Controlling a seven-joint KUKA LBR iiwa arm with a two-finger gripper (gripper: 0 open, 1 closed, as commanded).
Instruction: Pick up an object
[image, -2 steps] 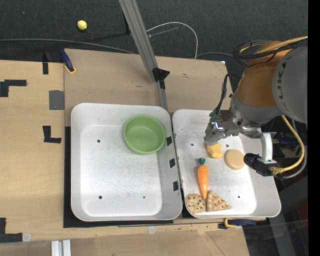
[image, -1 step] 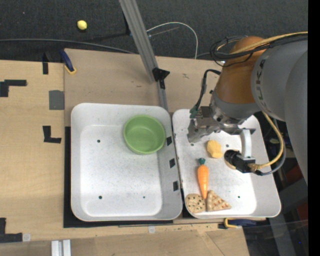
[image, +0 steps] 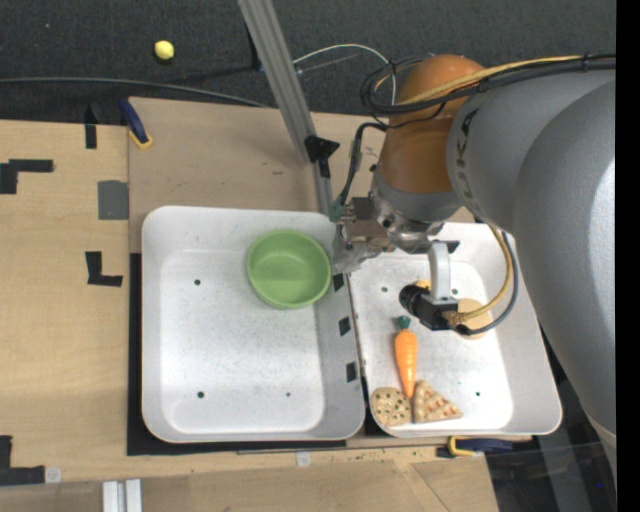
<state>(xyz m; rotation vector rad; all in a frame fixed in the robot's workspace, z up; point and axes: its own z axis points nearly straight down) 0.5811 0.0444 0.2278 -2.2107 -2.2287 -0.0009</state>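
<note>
A green bowl (image: 288, 268) sits upright in the left bin (image: 200, 330), near its back right corner. My gripper (image: 343, 252) hangs low over the divide between the two bins, right beside the bowl's right rim. The wrist above it hides whether it touches the bowl. In the right bin (image: 490, 380) an orange carrot (image: 405, 360) lies lengthwise near the front. A round cracker (image: 390, 405) and a triangular cracker (image: 434, 404) lie just in front of the carrot.
The arm's grey body and orange band (image: 430, 120) cover the back right of the scene and part of the right bin. A black fitting with a yellow cable (image: 430, 305) hangs over the right bin. A slanted metal pole (image: 285, 90) rises behind the bins.
</note>
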